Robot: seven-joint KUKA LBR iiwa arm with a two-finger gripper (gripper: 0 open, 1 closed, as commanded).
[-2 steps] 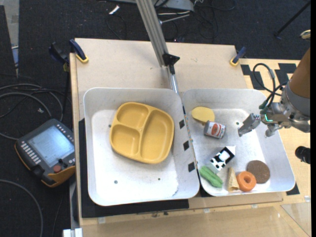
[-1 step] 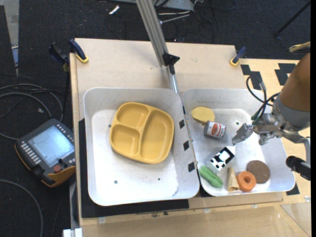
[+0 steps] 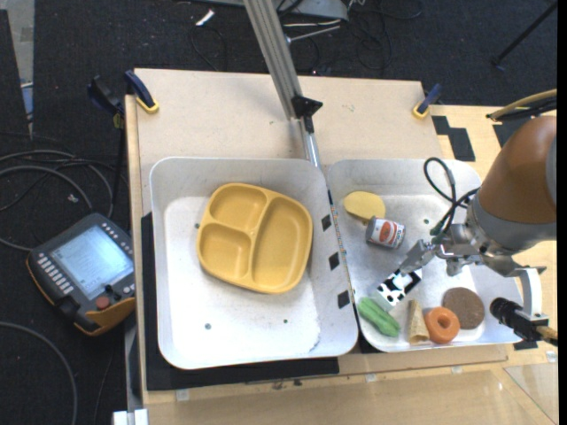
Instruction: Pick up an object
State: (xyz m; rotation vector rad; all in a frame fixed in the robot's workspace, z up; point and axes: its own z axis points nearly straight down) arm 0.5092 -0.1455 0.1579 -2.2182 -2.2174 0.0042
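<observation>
The right bin [image 3: 354, 180] holds several small objects. A yellow lemon-like piece [image 3: 364, 204] lies near its back left, with a red and white can [image 3: 386, 233] on its side just beyond it. Along the front lie a green piece [image 3: 379, 317], a beige stick [image 3: 416, 320], an orange ring [image 3: 441, 325] and a brown disc [image 3: 463, 307]. A black and white checkered object [image 3: 399, 287] sits in the middle. My gripper [image 3: 413, 264] reaches in from the right, its tip directly above and touching or nearly touching the checkered object.
The left bin [image 3: 177, 317] carries a yellow divided plate [image 3: 255, 237]. A grey metal pole [image 3: 282, 60] slants down to the gap between the bins. The arm's grey and orange body [image 3: 523, 189] hangs over the right bin's right side. A handheld pendant [image 3: 84, 268] lies left of the bench.
</observation>
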